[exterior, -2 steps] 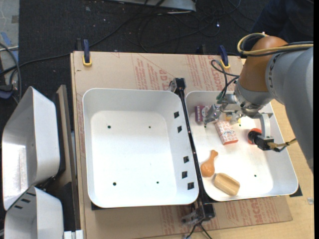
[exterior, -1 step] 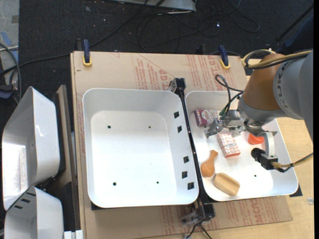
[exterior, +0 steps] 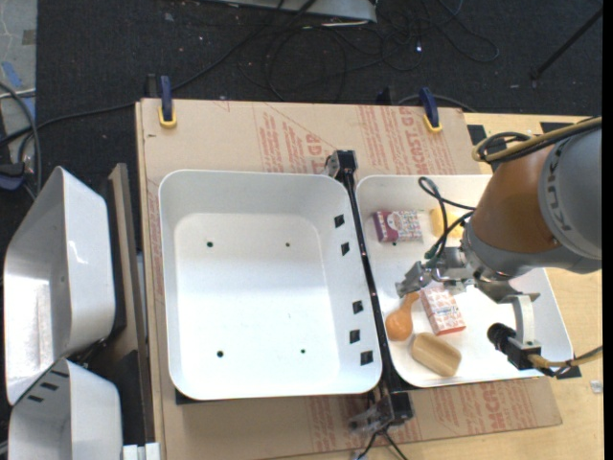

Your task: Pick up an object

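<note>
The right bin [exterior: 556, 326] holds several small objects. A maroon carton [exterior: 397, 225] lies near its far side, with a yellow item [exterior: 438, 220] partly hidden beside it. An orange spoon-shaped piece [exterior: 399, 322], a red and white box [exterior: 442, 312] and a tan block [exterior: 436, 354] lie near the front. My gripper [exterior: 428, 278] hangs low over the bin's middle, just above the red and white box and the orange piece's handle. Nothing is visibly held in it.
The left bin [exterior: 182, 257] sits beside the right one, with a black divider [exterior: 362, 266] between them. The arm's grey and orange body [exterior: 532, 209] covers the right bin's far right part. Cables lie on the floor beyond the bench.
</note>
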